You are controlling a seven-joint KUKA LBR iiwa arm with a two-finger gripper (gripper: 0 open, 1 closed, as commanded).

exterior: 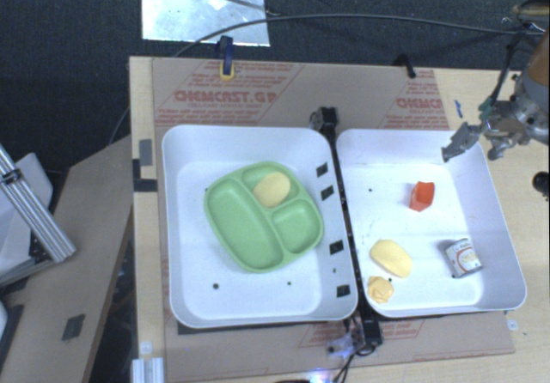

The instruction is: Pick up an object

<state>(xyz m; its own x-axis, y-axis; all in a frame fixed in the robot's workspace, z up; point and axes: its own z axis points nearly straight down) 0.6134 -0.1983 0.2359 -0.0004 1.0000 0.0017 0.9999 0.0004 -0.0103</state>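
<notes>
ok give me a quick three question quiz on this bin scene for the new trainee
1. True or false: the green tray lies in the right bin.
2. Which thing rests in one of the green tray's compartments? A) the orange block B) a yellow food piece C) the small can
3. How many loose things lie in the right bin, and where is the gripper relative to it?

Key
1. False; it lies in the left bin.
2. B.
3. Four: orange block, small can, yellow oval piece, small yellow piece. The gripper hovers above the bin's far right corner, holding nothing.
</notes>
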